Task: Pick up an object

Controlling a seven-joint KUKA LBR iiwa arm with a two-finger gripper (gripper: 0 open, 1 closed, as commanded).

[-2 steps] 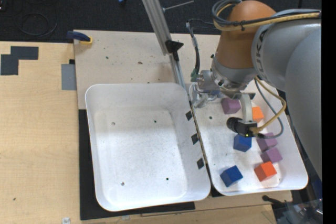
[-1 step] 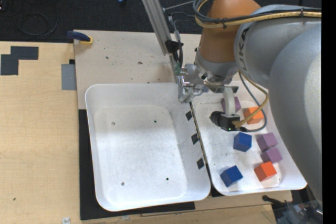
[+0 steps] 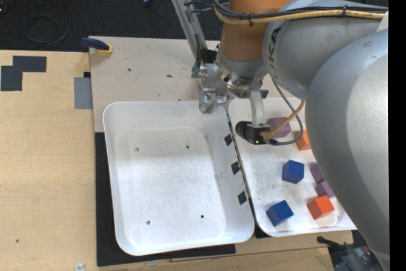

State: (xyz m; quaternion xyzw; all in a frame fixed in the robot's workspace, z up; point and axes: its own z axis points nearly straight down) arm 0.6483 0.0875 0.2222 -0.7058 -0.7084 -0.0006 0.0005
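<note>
White, both shallow bins: the left bin (image 3: pixel 109 136) takes the frame's lower middle, and the right bin (image 3: pixel 298 230) sits at lower right, partly under the grey arm (image 3: pixel 342 73). The gripper (image 3: pixel 212 100) hangs at centre frame over the left bin's upper right corner, beside the seam between the bins; whether it is open or closed cannot be told. In the right bin, apart from the gripper, lie an upper blue cube (image 3: pixel 292 171), a lower blue cube (image 3: pixel 279 212), an orange-red cube (image 3: pixel 321 206) and a purple block (image 3: pixel 280 126).
</note>
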